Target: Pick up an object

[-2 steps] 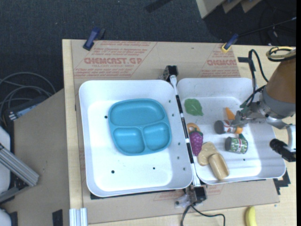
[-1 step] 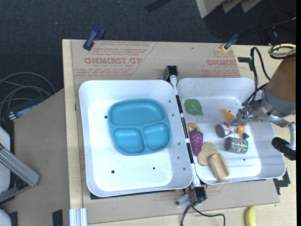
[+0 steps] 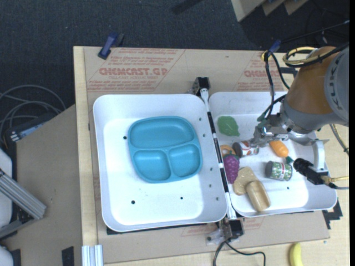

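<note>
While the gripper [image 3: 256, 143] hung low over the right bin [image 3: 319, 204], among the toy carrot [image 3: 279, 147], green leaf [image 3: 228, 126] and small can [image 3: 278, 170], its grip could not be told; next, I judged, it needed a clean close, then a lift

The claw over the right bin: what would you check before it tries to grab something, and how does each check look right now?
1. Claw is over the right bin: ok.
2. Something lies close under it, a small dark-and-red piece: ok.
3. Claw open or shut: cannot tell.
4. Anything between its tips: cannot tell.
5. Room around targets: not ok; purple grapes, the tan pieces and the green can crowd together.
6. Blue divided tray sits in the left bin, out of the way: ok.
</note>
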### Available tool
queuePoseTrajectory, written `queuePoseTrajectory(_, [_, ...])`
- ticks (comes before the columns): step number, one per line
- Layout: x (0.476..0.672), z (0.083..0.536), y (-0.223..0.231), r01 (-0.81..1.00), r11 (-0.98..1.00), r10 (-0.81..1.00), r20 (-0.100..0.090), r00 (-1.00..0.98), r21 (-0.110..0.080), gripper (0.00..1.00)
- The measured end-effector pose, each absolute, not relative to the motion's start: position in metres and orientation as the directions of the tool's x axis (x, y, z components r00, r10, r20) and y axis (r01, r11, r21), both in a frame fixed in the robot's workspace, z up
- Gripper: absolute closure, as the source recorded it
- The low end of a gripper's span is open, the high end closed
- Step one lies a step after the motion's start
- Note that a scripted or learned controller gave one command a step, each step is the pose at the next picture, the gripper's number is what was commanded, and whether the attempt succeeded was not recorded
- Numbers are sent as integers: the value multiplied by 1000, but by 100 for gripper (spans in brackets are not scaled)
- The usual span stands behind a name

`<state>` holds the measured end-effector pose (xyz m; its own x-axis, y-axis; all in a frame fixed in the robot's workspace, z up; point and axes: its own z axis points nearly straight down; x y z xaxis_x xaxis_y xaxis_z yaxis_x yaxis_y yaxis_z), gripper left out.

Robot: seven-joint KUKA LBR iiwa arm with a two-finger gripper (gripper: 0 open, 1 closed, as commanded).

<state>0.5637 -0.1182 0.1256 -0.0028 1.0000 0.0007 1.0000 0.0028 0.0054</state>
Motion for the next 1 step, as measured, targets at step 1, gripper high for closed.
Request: queuePoseTrajectory(1, [563,125,-120,1000,0,1000,-2,0,4,0])
